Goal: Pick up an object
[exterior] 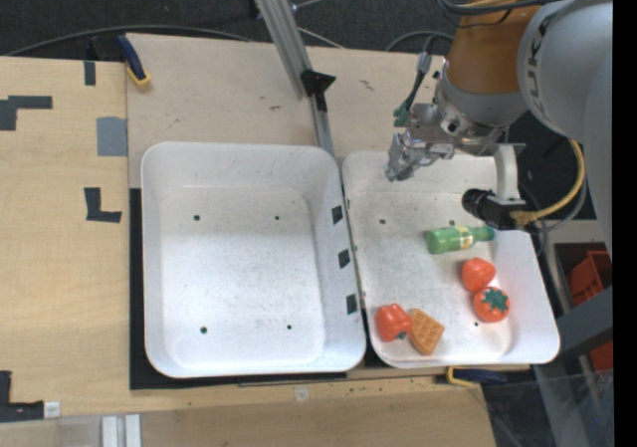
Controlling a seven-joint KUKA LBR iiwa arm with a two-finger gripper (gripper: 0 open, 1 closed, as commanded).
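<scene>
Hovering at the far edge of the right bin (528,335), the hand (401,168) points down and a little toward the left bin (159,236); impossible to tell from this slanted view whether open or closed, and nothing visible in its grip. Lying in the right bin, all well apart from the hand: a green bottle (456,237) on its side near the middle, a red tomato-like piece (477,273) just below it, a second red piece with a green top (492,305) close by, and at the near edge a red pepper (392,321) touching or nearly touching a tan waffle (426,332). Probably still at the approach stage, with no target yet committed. Best bet for a clean pick: the green bottle, closest to the hand and clear of neighbours on most sides. Worth aligning across the bottle's narrow width rather than along its length, descending straight down over its middle, and closing only once low enough. Risk with the round red pieces: rolling away. Risk with the 2 at the near edge: dragging both together.
</scene>
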